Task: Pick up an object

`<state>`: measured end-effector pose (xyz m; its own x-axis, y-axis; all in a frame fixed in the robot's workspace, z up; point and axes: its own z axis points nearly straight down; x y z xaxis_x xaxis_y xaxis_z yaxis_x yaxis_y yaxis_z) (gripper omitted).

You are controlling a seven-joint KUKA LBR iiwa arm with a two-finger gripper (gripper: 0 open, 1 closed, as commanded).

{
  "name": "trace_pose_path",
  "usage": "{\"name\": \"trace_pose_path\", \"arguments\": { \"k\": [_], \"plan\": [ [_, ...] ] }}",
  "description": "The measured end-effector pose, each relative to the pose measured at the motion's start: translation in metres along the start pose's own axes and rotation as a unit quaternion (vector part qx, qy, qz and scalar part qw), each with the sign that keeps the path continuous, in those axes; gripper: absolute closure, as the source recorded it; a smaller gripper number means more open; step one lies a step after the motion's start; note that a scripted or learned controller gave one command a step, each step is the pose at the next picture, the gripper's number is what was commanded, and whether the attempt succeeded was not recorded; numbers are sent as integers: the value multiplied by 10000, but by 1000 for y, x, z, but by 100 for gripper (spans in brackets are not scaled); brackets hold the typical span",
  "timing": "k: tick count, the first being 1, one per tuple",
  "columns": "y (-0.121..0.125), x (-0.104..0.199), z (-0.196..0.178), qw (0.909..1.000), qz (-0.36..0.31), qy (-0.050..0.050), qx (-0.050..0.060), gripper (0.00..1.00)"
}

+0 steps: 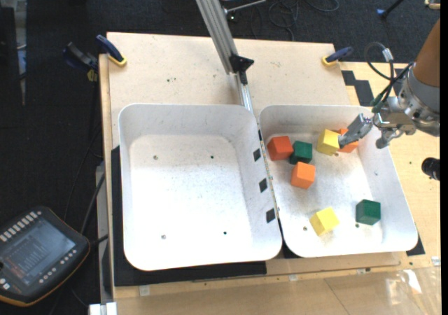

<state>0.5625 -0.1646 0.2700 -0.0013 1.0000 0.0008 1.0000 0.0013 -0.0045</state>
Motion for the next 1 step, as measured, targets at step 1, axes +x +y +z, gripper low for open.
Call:
{"name": "trace_pose_path", "arguments": {
  "k": [1],
  "plan": [
    [1,0,-2,10000,3,-6,-22,0]
  ]
}}
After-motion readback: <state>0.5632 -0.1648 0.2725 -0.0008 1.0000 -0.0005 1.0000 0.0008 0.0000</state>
